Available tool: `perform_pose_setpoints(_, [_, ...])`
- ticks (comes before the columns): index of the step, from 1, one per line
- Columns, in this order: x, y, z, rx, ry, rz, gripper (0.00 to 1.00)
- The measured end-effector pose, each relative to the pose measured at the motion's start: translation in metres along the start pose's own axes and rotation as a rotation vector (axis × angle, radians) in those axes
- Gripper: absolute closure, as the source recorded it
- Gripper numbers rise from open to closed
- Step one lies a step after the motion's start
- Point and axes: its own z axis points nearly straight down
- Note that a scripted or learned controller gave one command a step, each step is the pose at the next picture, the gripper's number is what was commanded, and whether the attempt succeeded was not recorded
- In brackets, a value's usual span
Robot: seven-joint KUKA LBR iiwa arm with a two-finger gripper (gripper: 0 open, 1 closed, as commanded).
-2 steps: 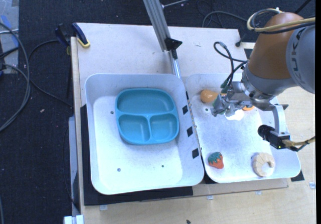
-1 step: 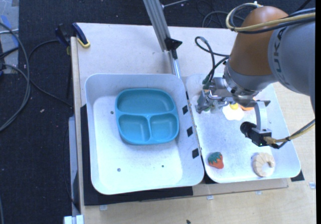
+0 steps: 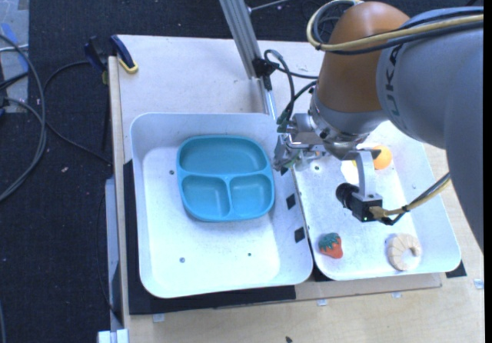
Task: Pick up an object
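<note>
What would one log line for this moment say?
task: pick object | claw: above bin divider | blue tray: left bin | strawberry, pastry: right bin | held: nothing seen

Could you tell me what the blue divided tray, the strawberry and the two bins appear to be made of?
The blue divided tray looks like moulded plastic, matt to satin: uniform colour, rounded compartment ridges. The strawberry seems a toy, plastic or possibly rubber: flat red body, green cap, too small to be sure. The left bin and right bin look like thin white plastic with soft rounded rims.
</note>
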Motion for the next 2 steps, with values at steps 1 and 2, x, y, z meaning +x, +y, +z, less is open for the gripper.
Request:
perform_pose_setpoints(1, [0.0479,-0.0086,0.0044,0.003,-0.001,0.002,1.0])
perform_pose_setpoints(2, [0.0455,-0.0082,0.0043,0.002,-0.002,0.006,0.0])
